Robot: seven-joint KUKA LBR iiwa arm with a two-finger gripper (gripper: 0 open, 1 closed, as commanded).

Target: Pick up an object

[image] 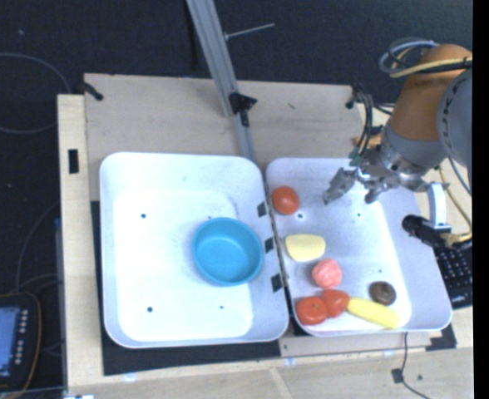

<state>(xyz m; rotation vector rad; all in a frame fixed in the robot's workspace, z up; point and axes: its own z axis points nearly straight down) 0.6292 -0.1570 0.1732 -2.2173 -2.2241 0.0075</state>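
My gripper (354,193) hangs open over the far part of the right bin (419,293), with nothing between its fingers. A red-orange ball (285,199) lies to its left near the bin's far-left corner. Below that a pale yellow block (304,246) rests against the left wall. A pink lumpy ball (327,273) sits nearer the front. At the front lie two red pieces (321,306), a yellow banana-like piece (373,312) and a small brown ball (382,292).
The left bin (145,189) holds a blue bowl (226,251) near its right side. A slanted grey pole (219,65) rises behind the bins, ending near their divider. A keyboard (456,273) lies at the right edge.
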